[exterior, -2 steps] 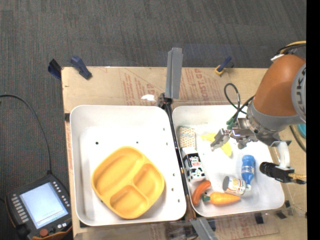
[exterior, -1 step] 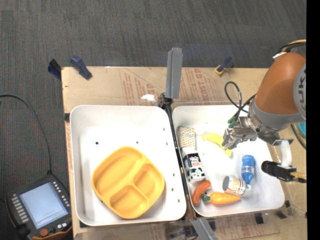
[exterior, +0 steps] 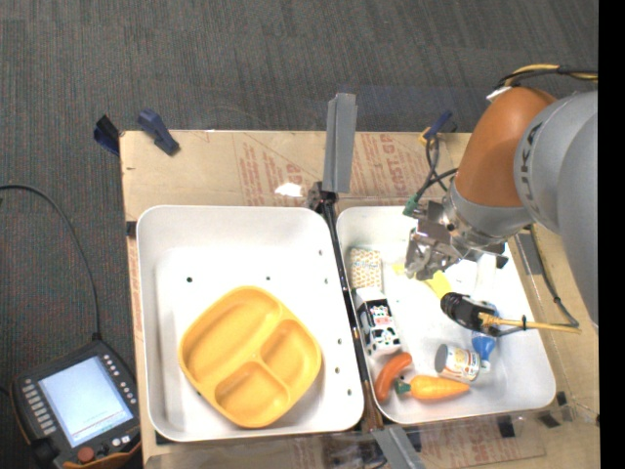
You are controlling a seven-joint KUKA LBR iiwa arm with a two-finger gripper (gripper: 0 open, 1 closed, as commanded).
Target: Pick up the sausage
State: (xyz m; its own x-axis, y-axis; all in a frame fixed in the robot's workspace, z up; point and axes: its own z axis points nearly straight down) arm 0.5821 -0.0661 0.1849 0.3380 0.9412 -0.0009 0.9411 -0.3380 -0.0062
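Big orange-banded arm (exterior: 527,174) looms at the upper right of the frame, its gripper (exterior: 427,258) hanging over the top of the right bin (exterior: 532,379); whether the pincer is open or closed, I can't tell. The sausage (exterior: 393,373) lies at that bin's lower left, touching a carrot (exterior: 437,389). Yellow divided tray (exterior: 250,356) sits in the left bin (exterior: 166,233).
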